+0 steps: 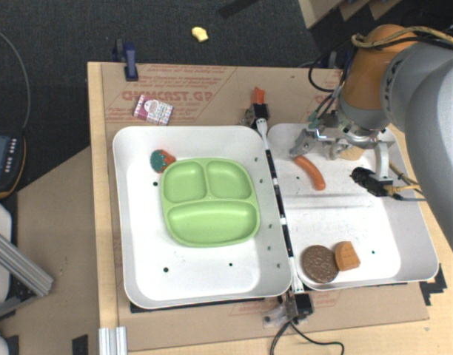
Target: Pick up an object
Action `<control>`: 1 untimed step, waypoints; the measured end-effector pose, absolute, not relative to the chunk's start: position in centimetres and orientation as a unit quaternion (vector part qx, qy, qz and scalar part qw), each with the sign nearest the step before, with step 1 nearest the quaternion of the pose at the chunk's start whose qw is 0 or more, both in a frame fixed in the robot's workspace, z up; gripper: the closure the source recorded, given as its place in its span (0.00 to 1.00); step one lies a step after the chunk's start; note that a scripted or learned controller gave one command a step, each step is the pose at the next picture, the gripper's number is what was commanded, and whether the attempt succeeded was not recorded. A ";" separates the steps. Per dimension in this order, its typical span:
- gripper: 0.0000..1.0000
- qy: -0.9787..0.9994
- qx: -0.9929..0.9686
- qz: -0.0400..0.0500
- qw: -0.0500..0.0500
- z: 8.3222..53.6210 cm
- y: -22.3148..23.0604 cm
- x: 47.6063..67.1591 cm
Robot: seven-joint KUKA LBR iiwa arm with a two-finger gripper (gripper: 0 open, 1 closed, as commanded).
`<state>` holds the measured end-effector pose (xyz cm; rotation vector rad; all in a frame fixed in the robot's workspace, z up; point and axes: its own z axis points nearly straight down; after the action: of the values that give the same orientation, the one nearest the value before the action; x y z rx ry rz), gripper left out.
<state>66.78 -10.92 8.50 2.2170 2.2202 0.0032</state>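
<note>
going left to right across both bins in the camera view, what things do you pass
small red and green round thing → green divided plate → orange sausage → orange-brown chunk

A robot lab — clamped cardboard bench [212,87], white bins [130,220].

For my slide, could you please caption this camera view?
Gripper near sausage in right bin; green plate in left bin.
</note>
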 end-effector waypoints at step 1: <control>0.00 0.707 0.707 -0.001 -0.002 8.5 -9.3 63.8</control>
<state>63.82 -9.31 8.47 2.2244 2.2236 -0.0031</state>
